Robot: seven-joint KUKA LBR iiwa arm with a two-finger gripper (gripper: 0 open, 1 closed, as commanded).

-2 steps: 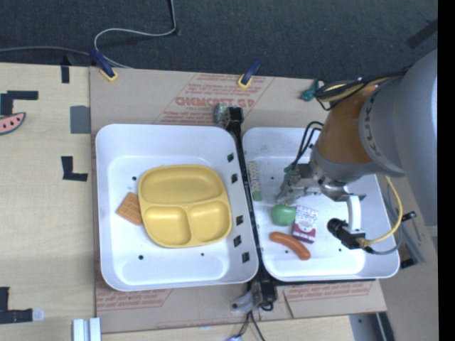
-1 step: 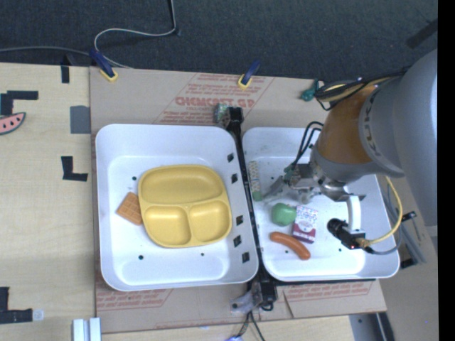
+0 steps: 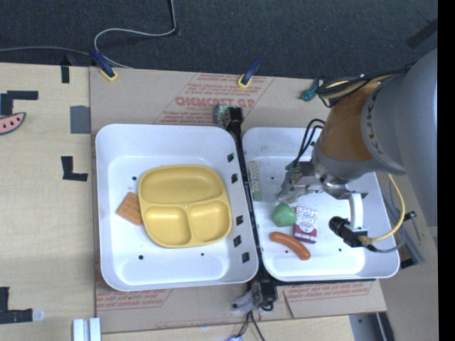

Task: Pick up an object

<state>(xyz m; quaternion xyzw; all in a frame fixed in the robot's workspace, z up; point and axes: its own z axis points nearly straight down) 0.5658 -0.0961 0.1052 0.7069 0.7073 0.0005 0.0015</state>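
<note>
Overhead, slanted look at a bench (image 3: 50, 212) bearing two shallow white bins side by side on a sheet of printed cardboard (image 3: 206, 101). In the right bin (image 3: 370, 261): a green rounded object (image 3: 284, 214), just right of it a small red-and-white carton (image 3: 306, 222), and nearer the front a toy hot dog (image 3: 291, 245). Reaching in from the right, a grey arm with an orange band (image 3: 348, 130), its hand (image 3: 293, 185) low over the bin, just beyond the green object. Impossible to tell whether open or closed, or whether touching anything. Nothing visibly lifted; all three pieces lying on the bin floor, so the pick apparently not yet made, with grasp and lift left to do, most likely on the green object. In the left bin (image 3: 117, 261): a yellow divided tray (image 3: 185, 204) with a tan waffle-like piece (image 3: 129, 208) tucked at its left edge. Beyond the bench, dark carpet crossed by a loose cable (image 3: 135, 33); blue and yellow clips (image 3: 249, 77) on the far cardboard edge.
</note>
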